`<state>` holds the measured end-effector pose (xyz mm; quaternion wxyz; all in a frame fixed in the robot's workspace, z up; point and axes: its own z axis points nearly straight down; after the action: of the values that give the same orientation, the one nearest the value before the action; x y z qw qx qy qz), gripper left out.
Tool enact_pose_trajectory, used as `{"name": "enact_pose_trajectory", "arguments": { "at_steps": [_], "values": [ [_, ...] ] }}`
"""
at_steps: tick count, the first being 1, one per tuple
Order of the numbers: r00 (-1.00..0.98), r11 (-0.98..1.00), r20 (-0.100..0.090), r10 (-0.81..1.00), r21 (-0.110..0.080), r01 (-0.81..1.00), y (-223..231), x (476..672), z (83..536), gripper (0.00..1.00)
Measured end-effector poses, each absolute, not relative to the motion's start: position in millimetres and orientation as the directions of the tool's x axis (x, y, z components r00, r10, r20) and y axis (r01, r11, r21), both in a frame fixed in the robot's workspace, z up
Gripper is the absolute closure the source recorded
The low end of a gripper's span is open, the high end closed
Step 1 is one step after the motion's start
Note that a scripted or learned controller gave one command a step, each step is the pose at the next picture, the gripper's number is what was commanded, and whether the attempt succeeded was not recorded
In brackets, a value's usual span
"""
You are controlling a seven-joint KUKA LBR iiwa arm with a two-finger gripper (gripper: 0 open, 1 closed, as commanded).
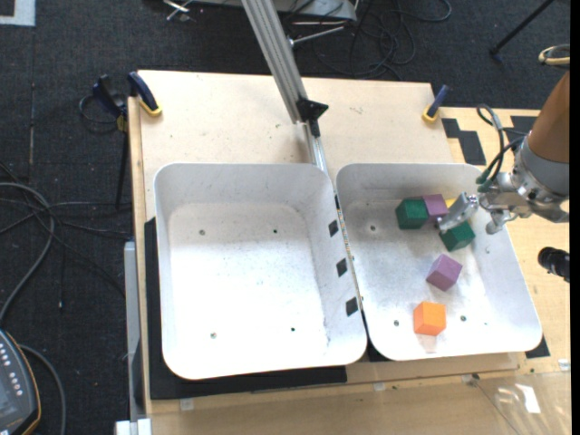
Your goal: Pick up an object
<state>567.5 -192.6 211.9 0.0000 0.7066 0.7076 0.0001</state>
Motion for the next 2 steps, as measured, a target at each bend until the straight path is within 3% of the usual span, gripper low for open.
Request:
{"name": "enact_pose_trajectory", "arguments": {
  "at_steps": [1, 2],
  "values": [
    [-0.002, 0.002, -0.010, 1.000, 0.026, 1.000, -204, 611.8, 124, 0.00],
    [0.008, -0.008, -0.007, 1.000, -0.007, 1.000, -175, 651.2, 112, 0.00]
  ]
}}
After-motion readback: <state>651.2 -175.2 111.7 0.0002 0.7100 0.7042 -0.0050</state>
